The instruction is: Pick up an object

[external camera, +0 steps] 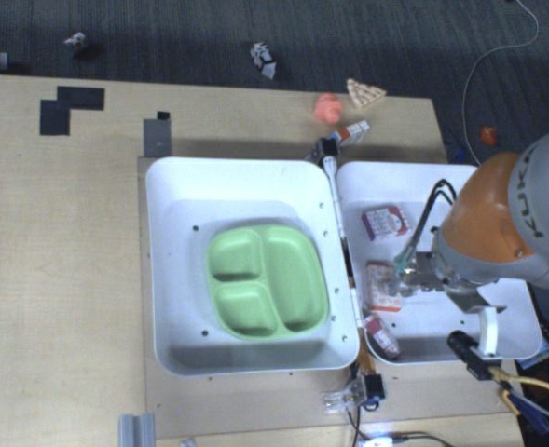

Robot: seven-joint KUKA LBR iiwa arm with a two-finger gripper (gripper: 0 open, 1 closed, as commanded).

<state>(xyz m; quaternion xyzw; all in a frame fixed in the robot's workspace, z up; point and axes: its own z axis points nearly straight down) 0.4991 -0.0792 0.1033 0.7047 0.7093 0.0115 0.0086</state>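
Three packets (384, 287) beside tool (406, 273), right bin (526, 329)

We see a pale wooden counter (60, 277) carrying two shallow white bins side by side: the left bin (167, 250) and the right bin (526, 329), their inner rims touching. Behind the bins, directly on the counter, we note a pink ball (328, 109), a wedge-shaped toy (365, 92) and a small tube (352, 133). Dark patches (69, 108) mark its far left.
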